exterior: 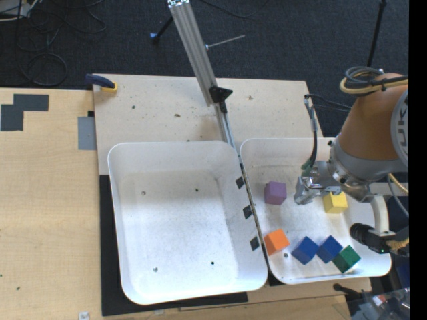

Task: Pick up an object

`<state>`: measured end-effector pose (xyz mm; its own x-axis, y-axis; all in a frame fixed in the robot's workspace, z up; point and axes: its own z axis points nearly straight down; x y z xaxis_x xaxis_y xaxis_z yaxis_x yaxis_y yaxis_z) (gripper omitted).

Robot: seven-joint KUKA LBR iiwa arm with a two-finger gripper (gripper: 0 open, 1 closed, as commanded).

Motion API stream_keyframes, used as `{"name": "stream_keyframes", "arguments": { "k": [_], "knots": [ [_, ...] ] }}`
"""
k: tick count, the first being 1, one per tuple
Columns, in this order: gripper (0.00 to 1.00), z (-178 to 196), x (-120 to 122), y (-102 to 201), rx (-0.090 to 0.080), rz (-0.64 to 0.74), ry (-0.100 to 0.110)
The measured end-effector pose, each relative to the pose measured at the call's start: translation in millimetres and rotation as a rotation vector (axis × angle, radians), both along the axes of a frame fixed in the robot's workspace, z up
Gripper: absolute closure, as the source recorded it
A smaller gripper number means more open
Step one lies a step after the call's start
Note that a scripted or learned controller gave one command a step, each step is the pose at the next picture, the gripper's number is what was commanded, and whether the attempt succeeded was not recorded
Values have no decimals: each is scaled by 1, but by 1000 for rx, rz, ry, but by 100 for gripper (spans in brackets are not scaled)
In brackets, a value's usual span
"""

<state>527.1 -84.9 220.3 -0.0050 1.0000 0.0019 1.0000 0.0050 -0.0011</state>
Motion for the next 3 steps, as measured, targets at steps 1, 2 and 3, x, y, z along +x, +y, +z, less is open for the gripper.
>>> {"name": "stream_keyframes", "arguments": {
  "k": [1, 2, 3],
  "knots": [
    [100, -3, 7, 48, 0, -1, 2],
    [100, 4, 35, 96, 0, 0, 0],
    [100, 11, 44, 141, 0, -1, 1]
  ]
}}
